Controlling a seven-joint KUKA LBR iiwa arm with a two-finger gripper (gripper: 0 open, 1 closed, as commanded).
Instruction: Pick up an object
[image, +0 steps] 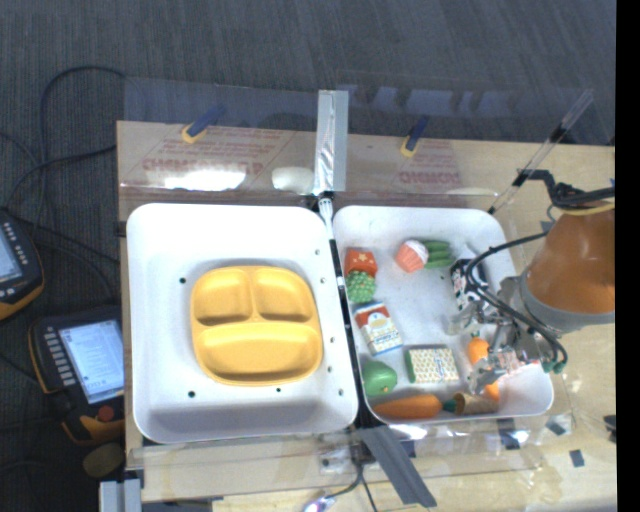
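The right white bin (400, 218) holds several toy foods. A red tomato (360, 262) and a green broccoli piece (361, 288) lie along its left wall. A pink and green radish (415, 255) lies near the back. A small carton (377, 328), a green-patterned box (430, 364), a green pepper (378, 378) and a carrot (408, 406) lie towards the front. My gripper (487, 355) is low in the bin's front right corner, right beside a small orange piece (479, 351). Cables and the wrist hide how the gripper meets that piece.
The left white bin (160, 240) holds a yellow divided plate (257, 322). My arm's orange band (580, 265) hangs over the right bin's right rim. A metal post (331, 140) stands behind the bins. Tablets and cables lie at the far left.
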